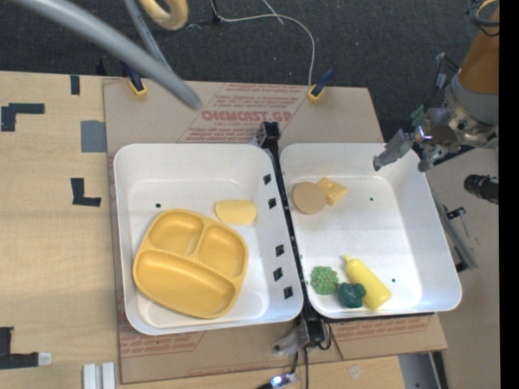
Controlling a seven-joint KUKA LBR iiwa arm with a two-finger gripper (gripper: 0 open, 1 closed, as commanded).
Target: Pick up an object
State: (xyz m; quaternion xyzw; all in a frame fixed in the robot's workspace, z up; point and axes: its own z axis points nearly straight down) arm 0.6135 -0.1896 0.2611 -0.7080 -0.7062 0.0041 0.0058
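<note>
My gripper [408,154] hangs over the right bin's [422,209] upper right corner, its two grey fingers spread apart with nothing between them. In that bin lie a tan round cookie [307,198] touching a yellow cheese wedge [331,190] near the top left. Along the front edge sit a light green broccoli [324,279], a dark green piece [351,295] and a yellow mustard bottle [366,282]. All of these lie well to the left of and below the gripper.
The left bin [130,177] holds a yellow divided plate [190,262] and a pale yellow oval slice [236,211]. A black divider [278,217] runs between the bins. Grey hoses [97,31] cross the upper left. Cardboard [243,112] lies under both bins.
</note>
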